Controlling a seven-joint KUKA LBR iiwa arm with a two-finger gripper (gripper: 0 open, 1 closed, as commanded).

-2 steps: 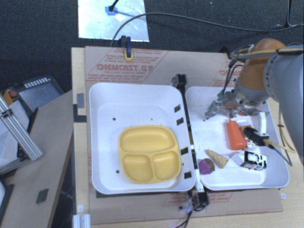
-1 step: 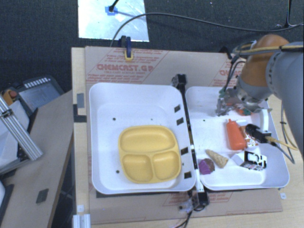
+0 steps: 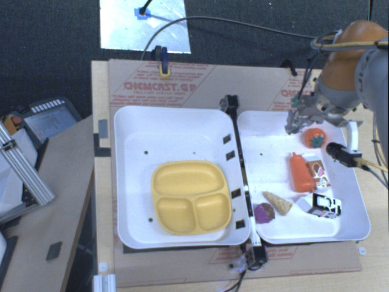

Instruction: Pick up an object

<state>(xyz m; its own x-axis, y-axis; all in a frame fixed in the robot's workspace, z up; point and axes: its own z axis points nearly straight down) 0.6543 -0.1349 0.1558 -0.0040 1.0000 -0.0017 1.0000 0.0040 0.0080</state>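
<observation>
I see the left bin [image 3: 130, 132] carrying a yellow divided tray [image 3: 190, 195] toward its near edge, and the right bin [image 3: 267, 148] carrying the loose objects. The arm [image 3: 352, 66] reaches over the right bin's far right corner, with the gripper [image 3: 296, 125] low near the far edge; I cannot tell how its fingers stand, as they blur into grey. Just beside it sits a small orange ball [image 3: 315, 137], my likely target. Nearer the middle lies an orange bottle [image 3: 299, 171] touching a red-and-white packet [image 3: 318, 174]; along the near edge are a black-and-white carton [image 3: 324, 205], a tan cone [image 3: 278, 202] and a purple lump [image 3: 264, 212]. My worry: the ball may roll off if nudged, or the fingers may strike the bin wall. The arm's upper part is cut off at the edge.
</observation>
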